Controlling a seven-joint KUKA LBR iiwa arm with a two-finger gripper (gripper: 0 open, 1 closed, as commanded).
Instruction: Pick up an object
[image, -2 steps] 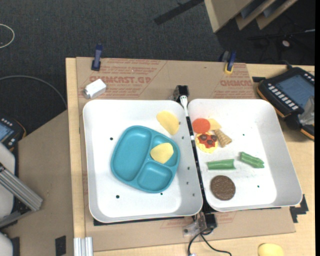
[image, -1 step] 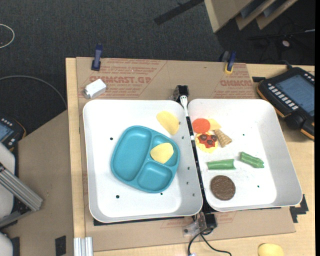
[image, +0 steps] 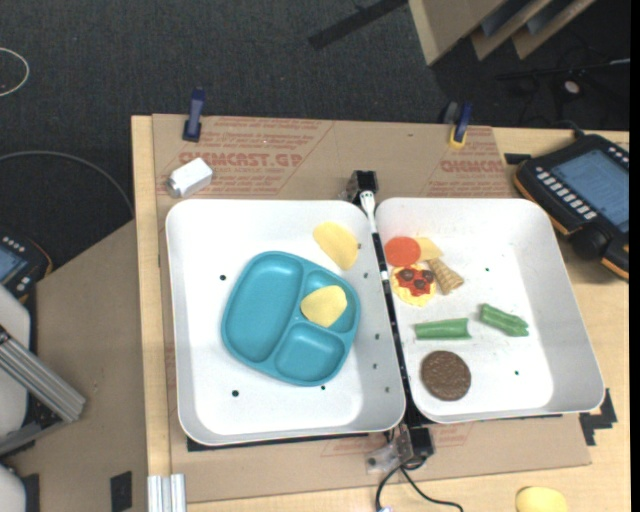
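While the round brown cookie-like disc (image: 445, 374) lies alone in the right white bin (image: 560, 300), no pick has begun; the tool's state cannot be told, so it must first descend there.

**Dark Carpet, Pale Bench, Even Light**

A dark grey carpet (image: 90, 70) is covering the floor around the work area, and a thin cable (image: 15, 70) is looping across it at the far left. A pale wooden bench (image: 612, 330) is carrying a sheet of brown cardboard (image: 300, 150) with faded red print. Two blue clamps (image: 194, 113) (image: 459, 124) are gripping the sheet's far edge, and a small white block (image: 190, 178) is lying on it near the left clamp. A black handheld controller (image: 585, 190) is resting at the bench's right side. Light wooden furniture (image: 500, 25) is standing on the carpet at the top right. A silver metal rail (image: 35, 375) is slanting in at the lower left. Soft, even light is falling from above, casting faint shadows.
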